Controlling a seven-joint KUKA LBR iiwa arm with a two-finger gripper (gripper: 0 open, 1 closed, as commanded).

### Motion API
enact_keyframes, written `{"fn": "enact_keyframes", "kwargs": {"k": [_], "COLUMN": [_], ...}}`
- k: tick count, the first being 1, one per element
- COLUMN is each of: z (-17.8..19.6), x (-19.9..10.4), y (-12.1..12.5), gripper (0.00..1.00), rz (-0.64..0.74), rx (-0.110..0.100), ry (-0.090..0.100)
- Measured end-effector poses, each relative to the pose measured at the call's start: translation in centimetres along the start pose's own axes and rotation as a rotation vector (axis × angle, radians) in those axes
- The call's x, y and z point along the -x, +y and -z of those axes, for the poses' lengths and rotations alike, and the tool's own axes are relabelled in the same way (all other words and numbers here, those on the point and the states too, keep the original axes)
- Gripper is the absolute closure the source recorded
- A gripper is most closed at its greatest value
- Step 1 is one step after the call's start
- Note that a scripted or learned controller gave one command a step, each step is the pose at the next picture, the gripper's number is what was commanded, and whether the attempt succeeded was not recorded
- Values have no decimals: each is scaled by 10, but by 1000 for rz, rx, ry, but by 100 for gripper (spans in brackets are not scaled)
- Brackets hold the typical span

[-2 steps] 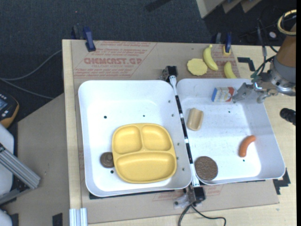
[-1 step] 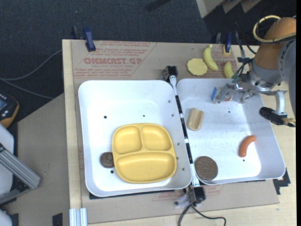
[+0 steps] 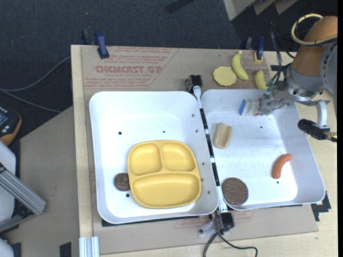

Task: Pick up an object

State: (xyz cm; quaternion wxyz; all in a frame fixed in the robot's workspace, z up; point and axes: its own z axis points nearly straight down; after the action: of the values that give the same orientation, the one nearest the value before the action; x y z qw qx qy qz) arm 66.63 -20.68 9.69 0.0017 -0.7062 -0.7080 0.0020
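Observation:
The right bin (image 3: pixel 300 189) holds a tan cylinder-shaped piece (image 3: pixel 222 135) near its left wall, an orange sausage (image 3: pixel 281 165) toward the right, a round brown disc (image 3: pixel 235 190) at the front, and a small blue piece (image 3: pixel 243 107) at the back. My gripper (image 3: pixel 266 104) reaches down into the back of this bin, just right of the blue piece. The grey arm with its orange band (image 3: pixel 316 42) rises behind it at the upper right.
The left bin (image 3: pixel 107 116) carries a yellow divided plate (image 3: pixel 163 173) with a small brown disc (image 3: pixel 122 181) beside its left edge. Behind the right bin, on the bench, lie a banana (image 3: pixel 239 66), a yellow round piece (image 3: pixel 225 75) and another yellow piece (image 3: pixel 260 79).

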Motion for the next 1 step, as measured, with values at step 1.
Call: {"fn": "enact_keyframes", "kwargs": {"k": [1], "z": [-1], "x": [0], "y": [0], "gripper": [0], "rz": [1], "rx": [-1], "ry": [0]}}
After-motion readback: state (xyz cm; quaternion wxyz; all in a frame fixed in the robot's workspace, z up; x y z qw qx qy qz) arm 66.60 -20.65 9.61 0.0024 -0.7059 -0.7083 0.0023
